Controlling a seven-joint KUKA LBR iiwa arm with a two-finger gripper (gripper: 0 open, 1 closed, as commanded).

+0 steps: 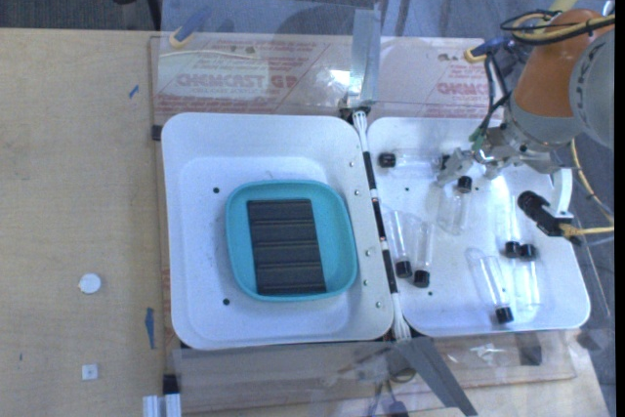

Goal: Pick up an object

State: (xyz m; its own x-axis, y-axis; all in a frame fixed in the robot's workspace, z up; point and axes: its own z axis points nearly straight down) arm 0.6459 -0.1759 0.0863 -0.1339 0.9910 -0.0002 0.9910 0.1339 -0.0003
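— What lies in the right bin (576,303)?

— Clear vials with black caps: a pair (408,249) near the divider, another (491,283) toward the front, one (454,205) just below the jaws (467,163).

— Are the jaws grasping anything?

— Cannot tell; cables crowd the wrist.

— And the left bin (186,210)?

— A teal tray (290,239) holding a dark ribbed block (284,247).
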